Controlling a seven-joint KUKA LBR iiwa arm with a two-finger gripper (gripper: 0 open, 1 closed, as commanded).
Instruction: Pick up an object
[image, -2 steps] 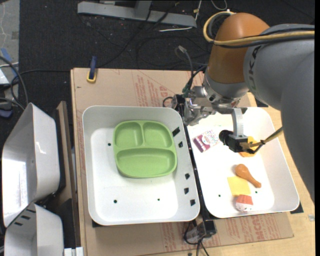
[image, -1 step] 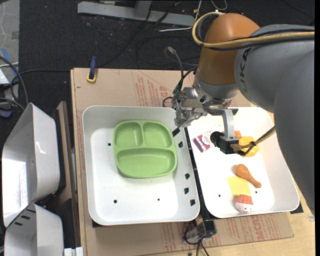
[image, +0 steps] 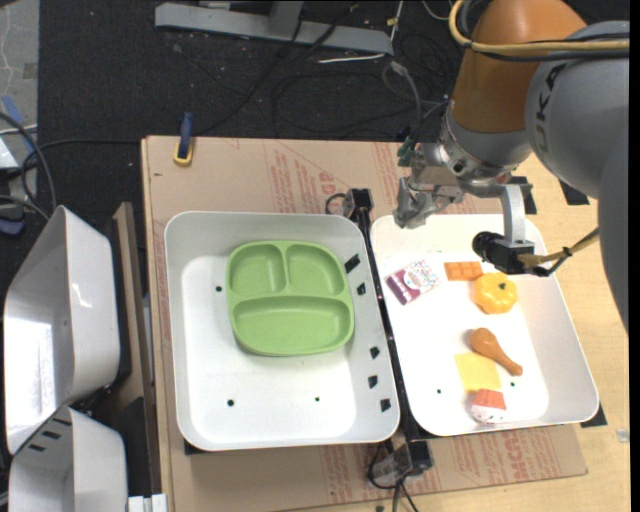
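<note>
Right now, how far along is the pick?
Done: nothing lifted; the packet, orange block, yellow pepper, drumstick and yellow block all lie in the right bin. In hand: the tool sits at that bin's far left corner, over none of them. Left: descend, grip, lift.

Toy foods (image: 494, 294) scattered in right bin (image: 570, 330)

Brown bench (image: 260, 165) under two white bins: left bin (image: 195, 400) and right bin (image: 560, 385), touching side by side. Blue-and-yellow clamp (image: 184, 140) at far edge, beyond left bin.
</note>
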